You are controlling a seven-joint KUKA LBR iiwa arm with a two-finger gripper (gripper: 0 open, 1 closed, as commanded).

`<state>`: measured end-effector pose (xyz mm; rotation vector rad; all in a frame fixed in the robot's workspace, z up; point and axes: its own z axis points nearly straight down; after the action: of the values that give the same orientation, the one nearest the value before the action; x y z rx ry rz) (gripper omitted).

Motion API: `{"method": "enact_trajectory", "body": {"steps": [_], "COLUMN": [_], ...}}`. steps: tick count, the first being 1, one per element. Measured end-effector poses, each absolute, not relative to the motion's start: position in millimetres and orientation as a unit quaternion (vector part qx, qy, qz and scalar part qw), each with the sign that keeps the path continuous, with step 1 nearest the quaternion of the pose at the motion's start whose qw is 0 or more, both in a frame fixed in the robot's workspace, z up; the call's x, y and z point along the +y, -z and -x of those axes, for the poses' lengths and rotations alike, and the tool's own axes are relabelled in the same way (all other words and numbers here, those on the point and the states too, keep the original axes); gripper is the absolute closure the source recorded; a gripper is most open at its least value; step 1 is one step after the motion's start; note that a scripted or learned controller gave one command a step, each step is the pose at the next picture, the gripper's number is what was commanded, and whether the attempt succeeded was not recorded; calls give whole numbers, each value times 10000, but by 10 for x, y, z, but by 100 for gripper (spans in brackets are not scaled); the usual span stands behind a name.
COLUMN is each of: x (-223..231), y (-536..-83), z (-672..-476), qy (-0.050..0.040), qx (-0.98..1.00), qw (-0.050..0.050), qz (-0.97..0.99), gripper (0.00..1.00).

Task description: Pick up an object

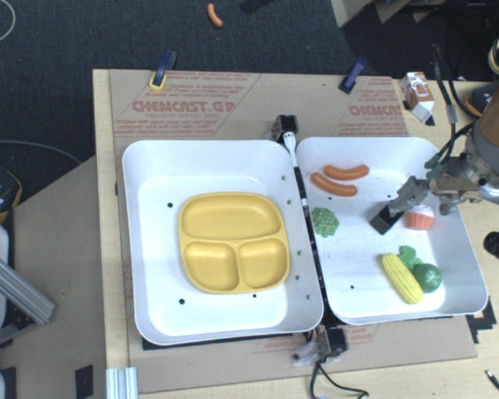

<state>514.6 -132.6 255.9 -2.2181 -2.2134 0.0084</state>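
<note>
The tabletop [233, 98] carries two shallow white bins set side by side, and their contents are kept apart: the left bin [150, 189] holds a yellow divided plate [233, 241], while all the small loose things lie in the right bin [358, 298], within easy reach of the arm coming in from the right. That layout suggests the right bin is the supply to pick from and the left is a place to put things, though the task only asks for a pick.

The gripper [391, 214] hangs low over the middle of the right bin, its dark tip slanting down to the left. Just beside it on the right sits a small orange-and-white object [419, 218], seemingly touching or nearly touching the tool, so this is probably the intended target. Nothing can be seen between the jaws, and whether they stand wide or narrow cannot be told from this angle.

Counted, the right bin contains two sausages [339, 179] lying nearly parallel at the far side, one piece of broccoli [323, 221] near the dividing wall, one corn cob [402, 278] and one green vegetable [424, 274] touching it at the near right, plus the one orange-and-white piece. That makes six loose things. The plate has three compartments, all bare.
</note>
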Motion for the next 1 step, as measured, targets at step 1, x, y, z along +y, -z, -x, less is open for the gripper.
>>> {"method": "enact_trajectory", "body": {"steps": [1], "x": [-1327], "y": [-2604], "z": [-5166], "qy": [1], "qx": [-7071], "qw": [0], "qz": [7071], "gripper": [0]}}
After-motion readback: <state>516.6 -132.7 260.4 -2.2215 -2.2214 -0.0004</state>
